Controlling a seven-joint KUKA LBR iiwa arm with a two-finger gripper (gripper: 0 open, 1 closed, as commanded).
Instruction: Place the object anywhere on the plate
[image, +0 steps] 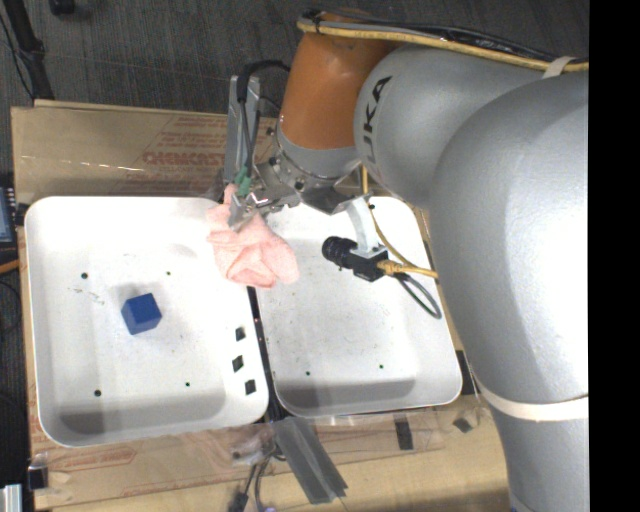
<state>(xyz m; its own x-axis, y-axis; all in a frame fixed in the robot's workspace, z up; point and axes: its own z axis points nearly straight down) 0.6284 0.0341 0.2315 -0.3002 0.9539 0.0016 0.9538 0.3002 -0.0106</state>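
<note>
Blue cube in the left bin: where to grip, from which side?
Grip the cube across two opposite flat side faces, coming straight down from above. It sits flat on the left bin floor, well away from the walls and the pink cloth, so there seems to be room for fingers on every side.

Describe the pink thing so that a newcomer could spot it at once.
Find the two shallow white bins; the soft, crumpled pink cloth hangs over the divide between them near the far edge, under the gripper. The left bin's small blue cube is hard-edged.
</note>
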